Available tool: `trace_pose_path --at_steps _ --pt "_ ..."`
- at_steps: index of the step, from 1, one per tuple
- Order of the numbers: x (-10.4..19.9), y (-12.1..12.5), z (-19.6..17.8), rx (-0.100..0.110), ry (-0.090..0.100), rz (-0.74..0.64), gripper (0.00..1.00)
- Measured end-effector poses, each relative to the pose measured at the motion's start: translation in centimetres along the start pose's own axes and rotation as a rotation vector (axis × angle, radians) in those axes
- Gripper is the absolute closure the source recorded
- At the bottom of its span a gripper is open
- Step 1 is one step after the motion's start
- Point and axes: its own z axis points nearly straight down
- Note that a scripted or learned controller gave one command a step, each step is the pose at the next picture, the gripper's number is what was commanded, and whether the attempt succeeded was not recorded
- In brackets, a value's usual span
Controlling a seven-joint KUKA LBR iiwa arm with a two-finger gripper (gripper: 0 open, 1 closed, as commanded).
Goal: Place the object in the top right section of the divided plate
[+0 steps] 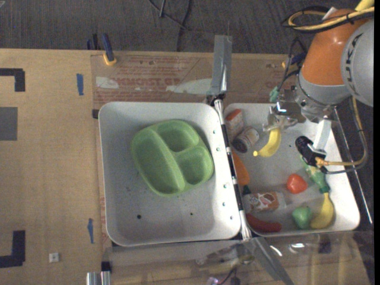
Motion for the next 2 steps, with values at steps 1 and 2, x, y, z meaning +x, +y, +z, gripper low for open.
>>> trace_pose_path --at_steps 1,2 --pt "7.5 -2.2 0.6 0.002 0.002 -0.056 1.00" --pt "14.5 -4.9 0.5 0.002 0.002 -0.287 1.00"
